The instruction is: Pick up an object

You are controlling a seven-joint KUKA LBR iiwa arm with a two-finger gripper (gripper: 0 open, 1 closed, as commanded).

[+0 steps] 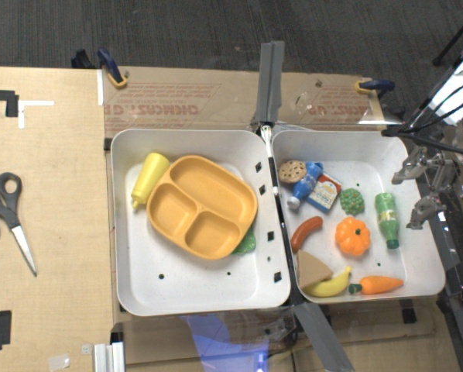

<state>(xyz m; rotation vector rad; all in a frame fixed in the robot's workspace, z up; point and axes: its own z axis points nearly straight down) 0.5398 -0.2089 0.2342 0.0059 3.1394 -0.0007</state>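
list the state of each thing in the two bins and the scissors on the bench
yellow plastic divided tray: right way up, tilted over a green item
yellow squeeze bottle: lying on its side beside the tray
green plastic bottle: lying down, cap toward the near rim
blue bottle: lying down
orange toy pumpkin: upright, stem up
orange toy carrot: lying flat
grey-handled scissors: shut

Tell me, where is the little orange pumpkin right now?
The pumpkin sits in the right bin, between the sausage and the green bottle, below the broccoli.
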